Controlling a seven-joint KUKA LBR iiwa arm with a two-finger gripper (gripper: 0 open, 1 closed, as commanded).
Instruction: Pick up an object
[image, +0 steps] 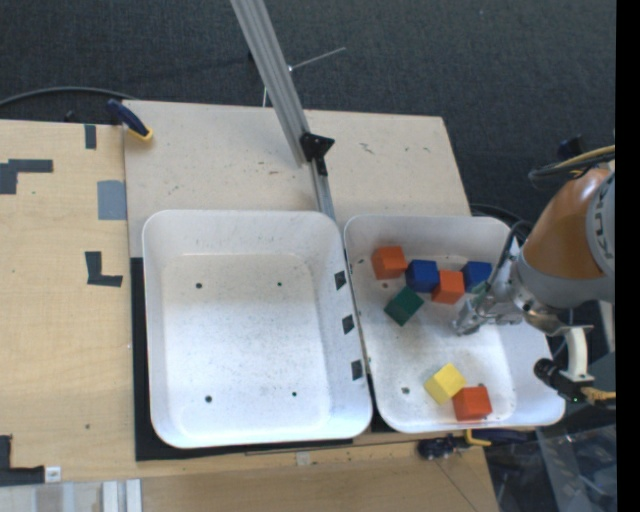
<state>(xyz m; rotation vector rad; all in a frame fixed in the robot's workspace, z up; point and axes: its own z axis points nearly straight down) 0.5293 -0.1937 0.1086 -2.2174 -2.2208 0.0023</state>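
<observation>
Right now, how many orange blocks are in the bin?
3, all in the right bin. One orange block sits at the far left, one lies between two blue blocks, and one rests at the near edge beside the yellow block. The arm may hide more.

A pale wooden bench top (290, 165), scuffed and marked, lies over dark carpet (450, 60). A slanted aluminium rail (272, 70) crosses it from the top edge, ending at a black bracket (316, 147) near where the two bins meet. A blue-and-yellow clamp (131, 119) sits at the board's upper left corner. To the left, a lighter plywood panel (55, 320) carries grey tape patches (111, 199) and dark L-shaped marks (96, 270). A black cable (50, 97) curves along the far left.
</observation>
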